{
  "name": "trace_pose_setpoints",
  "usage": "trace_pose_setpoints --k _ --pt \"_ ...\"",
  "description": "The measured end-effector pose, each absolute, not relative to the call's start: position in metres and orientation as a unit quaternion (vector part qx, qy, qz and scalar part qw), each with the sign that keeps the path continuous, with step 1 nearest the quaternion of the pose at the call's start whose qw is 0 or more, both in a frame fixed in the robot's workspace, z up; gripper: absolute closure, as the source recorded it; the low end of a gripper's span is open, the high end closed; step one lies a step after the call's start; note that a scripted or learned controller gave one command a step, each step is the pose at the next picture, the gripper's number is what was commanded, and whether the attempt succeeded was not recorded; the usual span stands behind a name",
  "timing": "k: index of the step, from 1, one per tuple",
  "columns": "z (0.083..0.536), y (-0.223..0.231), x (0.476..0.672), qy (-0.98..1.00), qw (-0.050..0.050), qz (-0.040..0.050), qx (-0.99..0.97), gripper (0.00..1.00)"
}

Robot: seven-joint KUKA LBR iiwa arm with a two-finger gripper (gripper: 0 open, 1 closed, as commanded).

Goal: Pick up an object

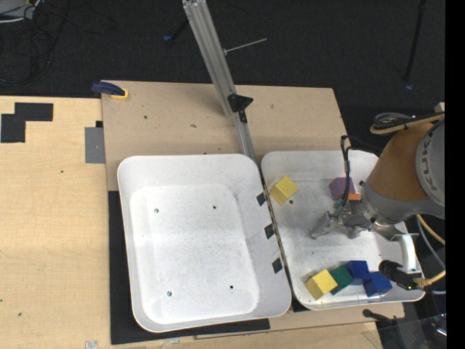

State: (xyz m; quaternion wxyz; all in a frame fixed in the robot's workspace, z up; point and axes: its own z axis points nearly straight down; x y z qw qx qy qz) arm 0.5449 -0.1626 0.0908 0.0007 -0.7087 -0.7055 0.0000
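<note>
- The grey two-finger pincer (pixel 327 225) sits low in the right-hand white plastic bin (pixel 305 173), fingers spread, gripping nothing.
- It appears to be in the reaching step.
- The small purple block (pixel 338 187) lies just beyond it; the next move should centre over that block, then clamp.

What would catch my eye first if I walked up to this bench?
Probably the big arm with its orange band, reaching in from the right, its claw low over the right bin. Next come the colourful blocks there: a yellow block near the divider, a purple block beside the arm, and a yellow, green and blue cluster at the near edge.
</note>
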Motion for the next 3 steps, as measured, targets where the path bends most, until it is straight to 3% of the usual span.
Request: trace_pose_setpoints --k 1,3 --pt "0.103 -0.166 0.545 -0.702 -0.001 -0.0002 -0.712 1.0" --pt "0.199 -0.166 0.542 -0.709 -0.001 -0.0008 -0.706 1.0"
